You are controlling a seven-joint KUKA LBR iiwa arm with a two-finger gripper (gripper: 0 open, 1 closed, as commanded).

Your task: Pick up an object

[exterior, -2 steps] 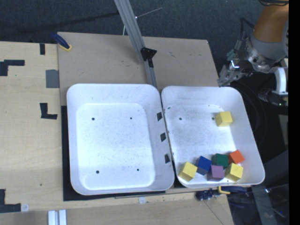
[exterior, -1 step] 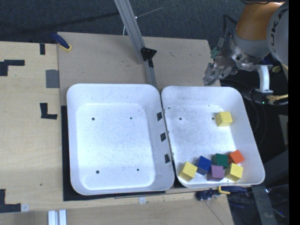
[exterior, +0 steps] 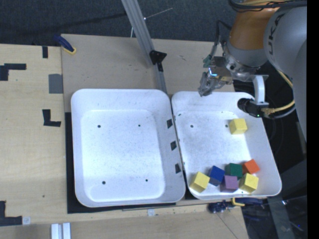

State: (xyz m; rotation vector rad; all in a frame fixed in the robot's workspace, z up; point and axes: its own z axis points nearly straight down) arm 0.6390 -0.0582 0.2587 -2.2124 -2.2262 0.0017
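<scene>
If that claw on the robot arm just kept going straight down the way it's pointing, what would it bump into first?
Most likely the far rim of the right bin, or its bare floor just inside. The gripper points down there, well away from the yellow block. Depth is hard to judge.

A single fixed camera hangs above the pale wooden desk (exterior: 109, 59) and looks down at a slant. It sits far enough back to take in both shallow white plastic bins, the left one (exterior: 79, 148) and the right one (exterior: 266, 153), whole. The grey arm with its orange band (exterior: 254, 26) enters from the frame's upper right.
</scene>
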